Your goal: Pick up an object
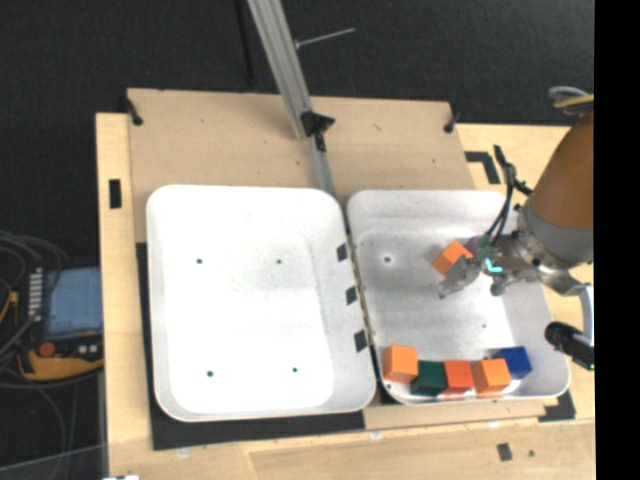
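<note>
Black floor [100,38], pale wood bench [400,128], metal pole [280,48], cables at left [30,308]

**Two bins, one crowded corner**

Two bins are sitting side by side on the worktop [420,448]: the left bin [160,298] and the right bin [400,213], their inner edges touching. A row of five blocks [455,373] is lining up along the near wall of the right bin, block against block, running from its near-left corner toward the near-right. One more block [452,256] is sitting apart, nearer the bin's middle, well behind that row. The arm [565,193] is reaching in over the right bin's right side, with its gripper [478,273] hanging just to the right of that lone block. A slanted rail [285,68] is rising behind the bins, between them.
</note>
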You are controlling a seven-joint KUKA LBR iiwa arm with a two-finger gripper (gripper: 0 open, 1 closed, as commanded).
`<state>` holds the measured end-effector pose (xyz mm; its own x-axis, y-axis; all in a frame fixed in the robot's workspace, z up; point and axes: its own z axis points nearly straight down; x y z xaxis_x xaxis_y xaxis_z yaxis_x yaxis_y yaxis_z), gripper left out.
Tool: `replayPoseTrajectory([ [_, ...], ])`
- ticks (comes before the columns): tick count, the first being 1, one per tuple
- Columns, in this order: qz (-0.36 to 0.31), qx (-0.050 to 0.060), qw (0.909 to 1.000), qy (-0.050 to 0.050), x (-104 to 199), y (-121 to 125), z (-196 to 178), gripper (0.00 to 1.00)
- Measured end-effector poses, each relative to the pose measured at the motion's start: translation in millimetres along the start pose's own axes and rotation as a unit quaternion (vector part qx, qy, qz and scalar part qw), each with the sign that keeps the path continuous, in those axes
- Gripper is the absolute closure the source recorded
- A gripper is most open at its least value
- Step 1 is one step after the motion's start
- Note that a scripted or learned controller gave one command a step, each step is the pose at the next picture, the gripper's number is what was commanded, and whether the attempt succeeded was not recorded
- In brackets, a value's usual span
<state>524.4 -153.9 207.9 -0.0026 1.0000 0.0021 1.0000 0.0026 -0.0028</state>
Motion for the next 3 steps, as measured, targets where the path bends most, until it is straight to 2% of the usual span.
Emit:
replayPoseTrajectory([
  [1, 0.001, -0.002, 1.0, -0.001, -0.2, 0.9, -1.7, 0.0],
  [2, 0.004, 0.001, 1.0, -0.001, 7.5, 5.0, 50.8, 0.0],
  [3, 0.002, 0.001, 1.0, -0.001, 5.3, -6.1, 106.3, 0.0],
])
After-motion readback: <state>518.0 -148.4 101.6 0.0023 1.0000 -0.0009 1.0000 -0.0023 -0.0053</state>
